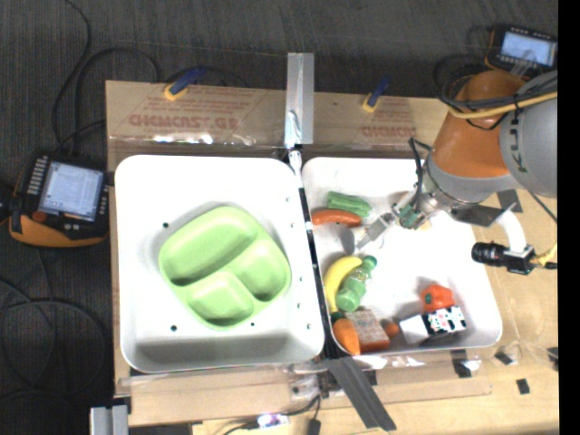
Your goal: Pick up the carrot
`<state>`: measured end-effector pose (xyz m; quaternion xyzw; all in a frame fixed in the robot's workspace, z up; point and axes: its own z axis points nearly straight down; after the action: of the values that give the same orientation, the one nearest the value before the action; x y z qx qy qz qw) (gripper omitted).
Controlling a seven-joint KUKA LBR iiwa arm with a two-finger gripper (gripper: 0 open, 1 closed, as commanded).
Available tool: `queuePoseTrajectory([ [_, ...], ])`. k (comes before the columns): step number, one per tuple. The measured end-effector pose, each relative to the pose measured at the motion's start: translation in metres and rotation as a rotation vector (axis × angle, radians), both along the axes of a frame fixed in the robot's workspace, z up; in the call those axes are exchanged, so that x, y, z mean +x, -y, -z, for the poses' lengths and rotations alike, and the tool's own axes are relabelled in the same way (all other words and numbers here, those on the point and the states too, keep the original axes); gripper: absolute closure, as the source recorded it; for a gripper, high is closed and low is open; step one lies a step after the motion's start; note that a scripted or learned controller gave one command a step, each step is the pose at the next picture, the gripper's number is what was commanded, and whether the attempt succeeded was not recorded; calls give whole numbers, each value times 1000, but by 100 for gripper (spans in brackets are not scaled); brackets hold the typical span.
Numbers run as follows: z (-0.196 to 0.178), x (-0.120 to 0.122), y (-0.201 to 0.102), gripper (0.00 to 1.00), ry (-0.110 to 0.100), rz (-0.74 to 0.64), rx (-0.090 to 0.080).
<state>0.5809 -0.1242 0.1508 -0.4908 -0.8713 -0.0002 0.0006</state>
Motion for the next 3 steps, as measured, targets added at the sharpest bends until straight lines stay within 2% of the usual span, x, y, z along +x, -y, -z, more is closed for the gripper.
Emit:
queuePoseTrajectory([
  [1, 49, 4, -20, 0, -3, 401, -1],
  [2, 62, 62, -9, 0, 6, 650, -2],
  [3, -31, 68, 67, 0, 1, 719, -6],
])
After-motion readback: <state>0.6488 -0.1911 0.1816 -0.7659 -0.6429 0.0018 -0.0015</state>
